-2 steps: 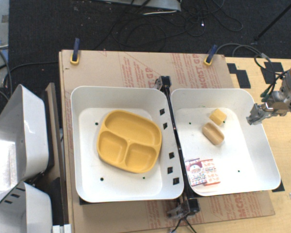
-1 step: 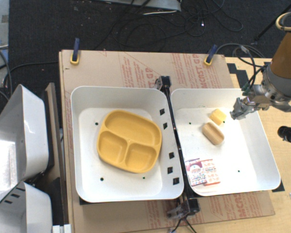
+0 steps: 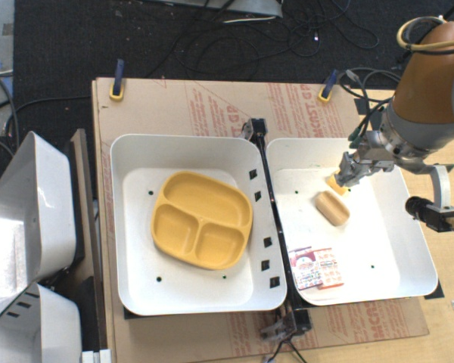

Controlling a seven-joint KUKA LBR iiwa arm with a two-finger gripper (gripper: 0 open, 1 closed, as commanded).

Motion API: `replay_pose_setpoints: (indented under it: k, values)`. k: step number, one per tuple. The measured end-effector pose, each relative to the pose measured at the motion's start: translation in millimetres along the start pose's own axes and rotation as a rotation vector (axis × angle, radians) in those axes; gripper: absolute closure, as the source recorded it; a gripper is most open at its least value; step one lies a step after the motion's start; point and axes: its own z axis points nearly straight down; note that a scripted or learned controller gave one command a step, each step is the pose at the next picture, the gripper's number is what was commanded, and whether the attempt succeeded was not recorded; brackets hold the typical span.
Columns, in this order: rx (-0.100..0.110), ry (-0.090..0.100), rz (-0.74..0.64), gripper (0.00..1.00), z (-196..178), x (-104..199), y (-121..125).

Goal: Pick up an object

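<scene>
Bread roll (image 3: 333, 208), tan and cylinder-shaped, looks like the pick target. It lies flat on the floor of the right bin (image 3: 408, 271), in the upper-middle part, well apart from the printed card (image 3: 315, 268) near that bin's front-left corner.

Gripper (image 3: 346, 175) is low over the bin, just up-right of the roll's upper end. A small yellow piece (image 3: 337, 184) sits right at the tip, between tip and roll. Can't tell if it's a separate object, part of the roll, or something pinched. Finger spread isn't resolvable from this angle, so I cannot tell whether the tool is wide, narrow or holding anything.

Progress, my read: approach done, grasp not confirmed. Nothing is visibly lifted; the roll rests fully on the bin floor. Remaining: close on an object, lift clear, verify it comes up.

Orientation: the roll's long axis runs diagonally in the frame, upper-left to lower-right, with the upper-left end nearest the gripper. Both ends are rounded, no distinct front. Best pinch would be across the short axis, mid-length. The tip currently sits off the end, not over the middle, so a close from here risks nudging the roll or missing it.

Left bin (image 3: 129, 203) holds a yellow divided tray (image 3: 202, 219), not involved.
</scene>
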Motion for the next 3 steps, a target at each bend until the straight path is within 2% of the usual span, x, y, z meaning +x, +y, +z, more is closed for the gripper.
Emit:
replay_pose_setpoints:
  k: [1,3]
  values:
    - [-0.002,-0.001,-0.001,1.0,-3,59,9]
    - [-0.001,-0.001,0.0,1.0,28,163,37]
